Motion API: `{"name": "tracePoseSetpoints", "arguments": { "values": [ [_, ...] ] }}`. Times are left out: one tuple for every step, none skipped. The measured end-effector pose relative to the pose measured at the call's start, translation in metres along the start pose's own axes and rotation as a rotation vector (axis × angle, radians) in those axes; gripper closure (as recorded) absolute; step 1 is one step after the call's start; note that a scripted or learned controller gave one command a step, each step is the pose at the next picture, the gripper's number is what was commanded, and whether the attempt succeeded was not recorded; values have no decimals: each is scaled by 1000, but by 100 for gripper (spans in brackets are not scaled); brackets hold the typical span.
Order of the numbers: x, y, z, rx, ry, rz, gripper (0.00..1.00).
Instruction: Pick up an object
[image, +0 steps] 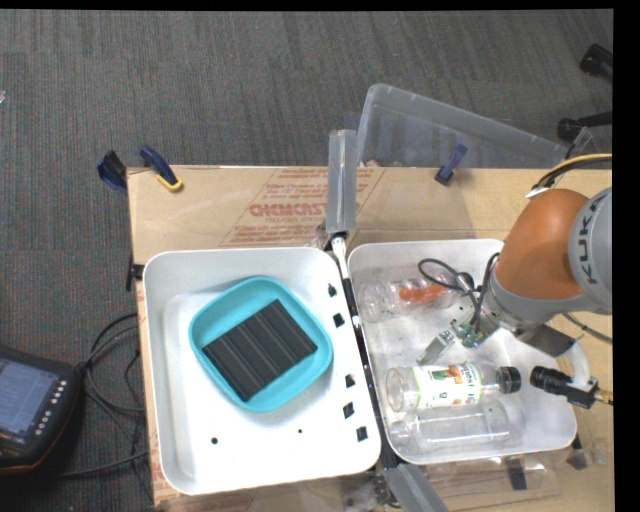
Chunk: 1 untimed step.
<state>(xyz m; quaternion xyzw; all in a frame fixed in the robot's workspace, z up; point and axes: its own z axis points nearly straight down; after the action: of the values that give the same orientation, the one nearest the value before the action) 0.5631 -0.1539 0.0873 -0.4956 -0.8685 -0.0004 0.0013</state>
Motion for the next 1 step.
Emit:
{"name": "tracePoseSetpoints", "arguments": {
  "values": [
    [3, -39, -17, -53, -49, -39, 0]
  ]
}}
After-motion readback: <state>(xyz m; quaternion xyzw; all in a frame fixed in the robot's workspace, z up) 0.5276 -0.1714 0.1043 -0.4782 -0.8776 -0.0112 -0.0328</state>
